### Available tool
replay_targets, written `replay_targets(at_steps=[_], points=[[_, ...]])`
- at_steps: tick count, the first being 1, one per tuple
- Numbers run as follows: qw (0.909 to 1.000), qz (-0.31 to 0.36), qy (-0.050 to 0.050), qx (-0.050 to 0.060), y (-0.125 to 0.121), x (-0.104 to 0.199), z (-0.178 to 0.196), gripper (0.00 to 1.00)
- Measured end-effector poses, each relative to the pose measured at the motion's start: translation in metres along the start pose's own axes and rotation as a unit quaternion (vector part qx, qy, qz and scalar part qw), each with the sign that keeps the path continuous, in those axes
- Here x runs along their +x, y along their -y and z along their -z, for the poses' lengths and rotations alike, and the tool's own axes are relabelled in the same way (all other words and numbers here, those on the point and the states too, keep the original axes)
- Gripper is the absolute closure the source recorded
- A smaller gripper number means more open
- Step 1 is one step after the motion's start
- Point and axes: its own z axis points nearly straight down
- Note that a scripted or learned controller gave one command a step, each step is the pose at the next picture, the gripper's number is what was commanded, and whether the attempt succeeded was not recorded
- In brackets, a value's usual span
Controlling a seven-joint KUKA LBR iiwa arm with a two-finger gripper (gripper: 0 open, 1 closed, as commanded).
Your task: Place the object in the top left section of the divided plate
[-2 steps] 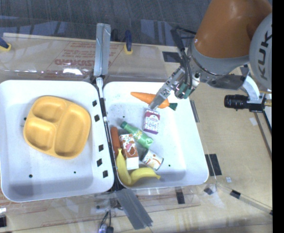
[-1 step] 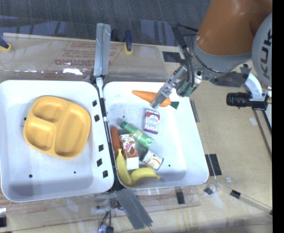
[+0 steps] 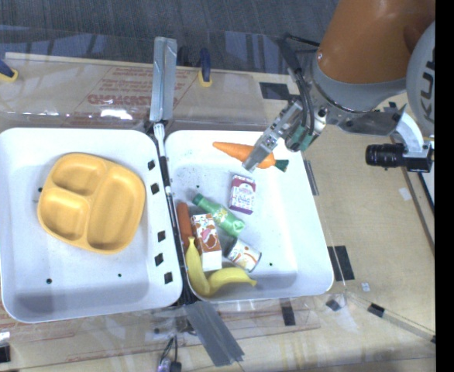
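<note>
A yellow divided plate point(image 3: 92, 201) lies in the left bin point(image 3: 25, 285). In the right bin, an orange carrot point(image 3: 233, 150) with a green top lies near the far wall. My gripper point(image 3: 276, 150) hangs over the carrot's thick right end and stands open. One finger point(image 3: 258, 155) reaches down onto the carrot; the other, with a teal pad, is further right. The carrot still rests on the bin floor.
The right bin point(image 3: 308, 239) also holds a purple juice box point(image 3: 242, 193), a green bottle point(image 3: 219, 213), a hot dog point(image 3: 184, 221), a small red carton point(image 3: 206, 235), a banana point(image 3: 210, 278) and a can point(image 3: 245, 256). A metal divider point(image 3: 162, 80) separates the bins.
</note>
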Motion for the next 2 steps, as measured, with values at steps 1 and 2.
replay_targets(at_steps=[1,2], points=[[0.9965,0.083,0.004,-0.007,0.038,-0.019,-0.028,1.0],[0.9915,0.13,0.004,-0.007,0.095,-0.071,-0.073,1.0]])
